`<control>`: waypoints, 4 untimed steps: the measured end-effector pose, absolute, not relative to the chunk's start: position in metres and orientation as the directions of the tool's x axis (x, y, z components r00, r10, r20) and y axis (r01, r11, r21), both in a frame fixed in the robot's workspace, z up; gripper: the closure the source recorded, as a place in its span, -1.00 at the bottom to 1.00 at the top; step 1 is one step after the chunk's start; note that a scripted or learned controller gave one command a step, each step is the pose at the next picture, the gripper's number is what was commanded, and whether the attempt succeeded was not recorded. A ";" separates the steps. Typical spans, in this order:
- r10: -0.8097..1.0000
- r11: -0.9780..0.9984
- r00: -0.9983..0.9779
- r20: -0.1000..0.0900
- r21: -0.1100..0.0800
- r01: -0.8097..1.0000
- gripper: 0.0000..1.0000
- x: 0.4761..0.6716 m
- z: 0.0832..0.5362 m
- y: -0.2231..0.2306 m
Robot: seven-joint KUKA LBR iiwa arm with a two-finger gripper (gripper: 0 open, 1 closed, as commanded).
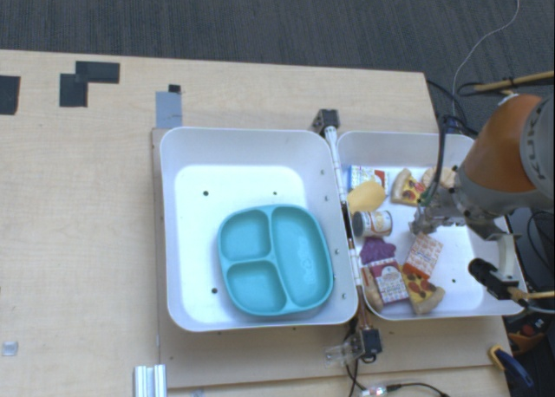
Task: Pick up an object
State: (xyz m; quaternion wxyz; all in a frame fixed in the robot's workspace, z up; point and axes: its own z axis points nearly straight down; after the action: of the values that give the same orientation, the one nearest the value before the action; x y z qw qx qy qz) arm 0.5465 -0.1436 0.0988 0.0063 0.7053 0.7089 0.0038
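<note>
The right bin (460, 304) holds several small toy food items: a yellow piece (366, 195), a pizza slice (405, 187), a small can (376, 223), a purple piece (378, 251), a red and white packet (424, 254), a printed box (388, 283) and another pizza slice (424, 289). My gripper (428, 218) reaches down into this bin from the right, its tip just above the red and white packet and right of the can. The arm's grey wrist and orange band (507, 157) hide the bin's right part.
The left bin (186, 213) holds a light blue three-compartment plate (276, 259). A metal clamp (327, 120) sits between the bins at the back. Cables run at the bench's right edge and front. Black and grey markers lie on the wooden bench at far left.
</note>
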 end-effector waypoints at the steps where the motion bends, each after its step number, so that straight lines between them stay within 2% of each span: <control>1: 1.000 0.005 -0.005 -0.004 0.014 1.000 -1.00 0.546 0.099 -0.144; 2: 1.000 0.007 -0.007 -0.003 0.017 1.000 1.00 0.548 0.109 -0.143; 3: 1.000 0.008 -0.008 -0.003 0.017 1.000 -1.00 0.548 0.109 -0.143; 4: 1.000 -0.001 0.001 -0.005 0.016 1.000 -1.00 0.499 0.089 -0.105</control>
State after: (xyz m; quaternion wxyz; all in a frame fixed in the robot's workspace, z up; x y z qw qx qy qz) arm 0.4994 -0.1045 0.0885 0.0074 0.7075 0.7067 0.0037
